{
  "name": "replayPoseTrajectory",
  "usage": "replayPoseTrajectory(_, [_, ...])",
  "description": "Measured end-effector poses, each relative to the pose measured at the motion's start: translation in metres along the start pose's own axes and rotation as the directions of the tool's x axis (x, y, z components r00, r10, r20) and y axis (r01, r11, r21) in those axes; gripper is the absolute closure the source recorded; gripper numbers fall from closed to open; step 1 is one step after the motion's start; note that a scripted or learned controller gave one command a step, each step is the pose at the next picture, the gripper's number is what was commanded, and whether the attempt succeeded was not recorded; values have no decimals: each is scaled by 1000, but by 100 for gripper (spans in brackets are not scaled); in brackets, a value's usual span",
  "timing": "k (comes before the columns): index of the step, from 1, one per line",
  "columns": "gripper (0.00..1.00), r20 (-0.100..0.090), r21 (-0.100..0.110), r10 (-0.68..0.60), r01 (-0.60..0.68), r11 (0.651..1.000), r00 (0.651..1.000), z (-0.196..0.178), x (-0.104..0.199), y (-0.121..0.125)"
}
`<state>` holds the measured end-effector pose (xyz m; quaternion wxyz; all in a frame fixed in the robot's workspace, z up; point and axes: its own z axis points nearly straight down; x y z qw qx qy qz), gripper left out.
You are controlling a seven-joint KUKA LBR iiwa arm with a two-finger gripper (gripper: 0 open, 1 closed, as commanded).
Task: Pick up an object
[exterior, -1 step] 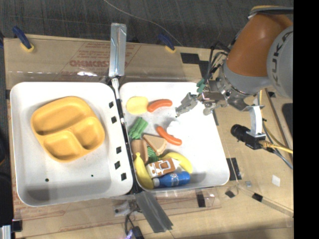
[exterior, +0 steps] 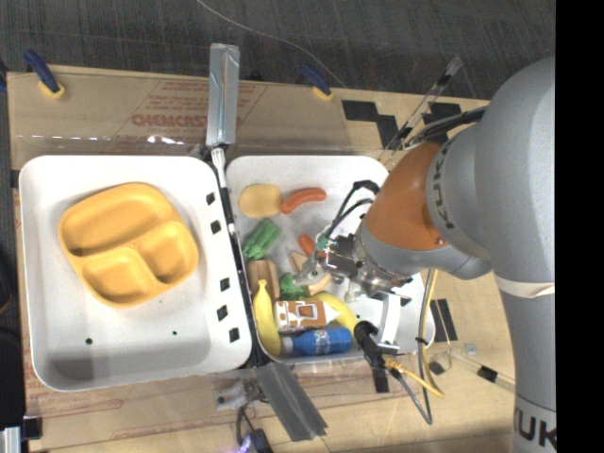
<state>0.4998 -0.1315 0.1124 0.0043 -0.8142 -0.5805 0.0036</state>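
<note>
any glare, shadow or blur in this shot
Camera view: sharp overall; soft shadow in the near left corner of the left bin; mild sheen on the yellow tray; the arm's wrist shades the toy food around the gripper.

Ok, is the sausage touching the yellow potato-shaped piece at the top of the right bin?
Apart. The camera view shows a strip of white bin floor between the sausage and the yellow potato-shaped piece, which lie side by side.

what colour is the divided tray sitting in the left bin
The divided tray is yellow-orange, plain with no pattern, seen clearly in the camera view.
</note>
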Motion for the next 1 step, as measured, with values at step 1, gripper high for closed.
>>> replayPoseTrajectory(1, [0,-2,-5,311,-311,950,950,22,27,26])
